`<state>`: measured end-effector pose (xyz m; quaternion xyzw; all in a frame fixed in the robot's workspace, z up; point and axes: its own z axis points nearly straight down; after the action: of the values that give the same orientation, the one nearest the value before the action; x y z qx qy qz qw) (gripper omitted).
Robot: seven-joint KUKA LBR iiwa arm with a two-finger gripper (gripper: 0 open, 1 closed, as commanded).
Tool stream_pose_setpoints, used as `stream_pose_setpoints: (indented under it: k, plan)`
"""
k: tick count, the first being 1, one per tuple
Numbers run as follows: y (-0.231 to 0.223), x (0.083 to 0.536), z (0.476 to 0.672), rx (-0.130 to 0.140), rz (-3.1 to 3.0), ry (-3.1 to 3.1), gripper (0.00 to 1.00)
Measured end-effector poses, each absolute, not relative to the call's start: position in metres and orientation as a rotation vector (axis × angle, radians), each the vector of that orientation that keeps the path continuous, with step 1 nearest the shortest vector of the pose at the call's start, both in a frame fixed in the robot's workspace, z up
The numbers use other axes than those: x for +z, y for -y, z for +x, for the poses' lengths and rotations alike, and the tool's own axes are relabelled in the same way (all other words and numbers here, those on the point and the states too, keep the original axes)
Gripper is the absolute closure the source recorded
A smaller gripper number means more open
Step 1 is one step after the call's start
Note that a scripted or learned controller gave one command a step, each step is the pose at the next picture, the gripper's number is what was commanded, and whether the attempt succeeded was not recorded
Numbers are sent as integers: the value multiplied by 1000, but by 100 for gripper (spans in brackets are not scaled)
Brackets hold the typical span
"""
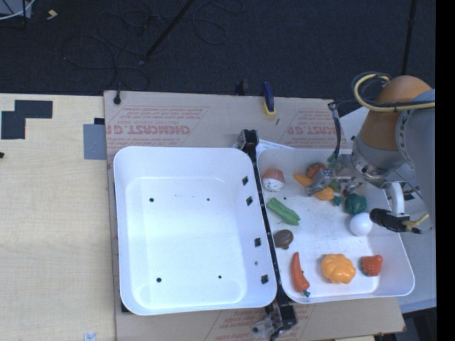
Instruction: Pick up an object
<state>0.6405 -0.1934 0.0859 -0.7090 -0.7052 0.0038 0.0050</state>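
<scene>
Now | bins: two | right bin (398, 279): one white ball (360, 224), one yellow pepper (338, 268) | claw (340, 182): grip unclear

wooden bench (50, 219), cardboard sheet (178, 123), two white bins (186, 158)

Dark carpet (213, 41) with cables (178, 9) behind wooden bench (50, 226).

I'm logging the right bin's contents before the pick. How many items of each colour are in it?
Green: 2
Red: 2
Orange or yellow-orange: 3
White: 2
Brown: 1
Total: 10
</scene>
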Motion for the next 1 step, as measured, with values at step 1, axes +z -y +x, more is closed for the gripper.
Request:
stream_pose_setpoints:
  k: [1]
  plan:
    - [190,96,640,15,-2210,2212,100]
